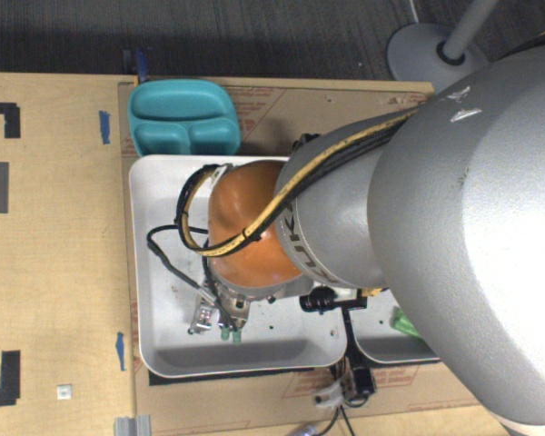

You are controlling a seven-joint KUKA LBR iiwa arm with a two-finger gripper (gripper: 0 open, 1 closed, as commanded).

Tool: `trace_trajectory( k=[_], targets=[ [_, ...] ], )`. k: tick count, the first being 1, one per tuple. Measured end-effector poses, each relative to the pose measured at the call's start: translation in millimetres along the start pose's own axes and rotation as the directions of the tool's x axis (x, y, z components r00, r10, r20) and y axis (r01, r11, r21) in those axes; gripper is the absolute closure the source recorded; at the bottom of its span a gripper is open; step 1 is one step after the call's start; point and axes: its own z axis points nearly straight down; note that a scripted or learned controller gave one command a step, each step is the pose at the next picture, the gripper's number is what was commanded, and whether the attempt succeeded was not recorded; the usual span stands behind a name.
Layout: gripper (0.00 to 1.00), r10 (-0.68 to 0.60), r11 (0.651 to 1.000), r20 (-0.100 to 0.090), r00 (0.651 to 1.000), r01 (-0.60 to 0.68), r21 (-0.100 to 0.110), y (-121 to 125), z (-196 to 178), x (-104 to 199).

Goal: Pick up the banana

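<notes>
My grey arm with its orange band [245,225] reaches in from the right and hangs over most of the left white bin [154,271]. The gripper [214,318] points down over the front-left part of that bin, close to its floor. Black and yellow cables loop around the wrist. The arm hides the bin floor beneath it and whatever lies there.
A teal moulded tray [183,116] stands just behind the left bin. A bit of a green object [405,322] peeks out in the right bin [391,352] under the arm. Brown cardboard bench [54,243] stretches to the left.
</notes>
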Motion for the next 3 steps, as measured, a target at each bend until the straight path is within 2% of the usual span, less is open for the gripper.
trace_trajectory(
  k=[1, 2, 3],
  targets=[
    [1.0, 0.001, 1.0, 0.002, 1.0, -0.001, -0.003, 1.0, -10.0, -0.4],
    [1.0, -0.141, 0.99, 0.0, 0.99, 0.141, 0.005, 1.2, 19.6, 0.1],
    [1.0, -0.139, 0.99, 0.002, 0.99, 0.139, 0.002, 2.2, 9.5, -0.2]
  ],
)
